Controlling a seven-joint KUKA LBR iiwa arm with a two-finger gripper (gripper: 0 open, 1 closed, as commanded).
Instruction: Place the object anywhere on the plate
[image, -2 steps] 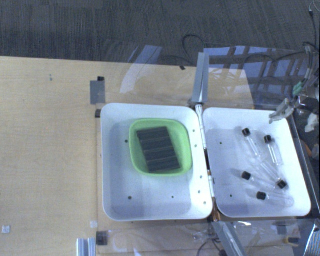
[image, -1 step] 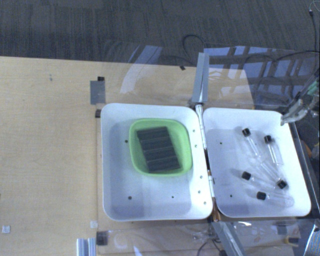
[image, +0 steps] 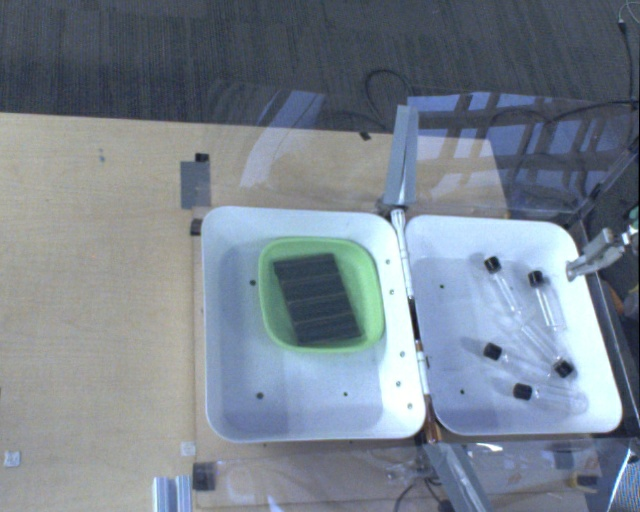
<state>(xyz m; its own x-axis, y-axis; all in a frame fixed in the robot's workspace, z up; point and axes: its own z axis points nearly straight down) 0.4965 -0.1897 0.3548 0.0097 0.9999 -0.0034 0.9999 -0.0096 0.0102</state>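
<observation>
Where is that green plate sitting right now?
The green plate lies in the left white bin, toward its upper middle, with a dark ridged block lying on it.

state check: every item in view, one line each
green plate: in left bin, upright
dark ridged block: lying flat on the plate
clear vials: five black caps, lying scattered in right bin
gripper: at right bin's far right edge, holding nothing visible
</observation>
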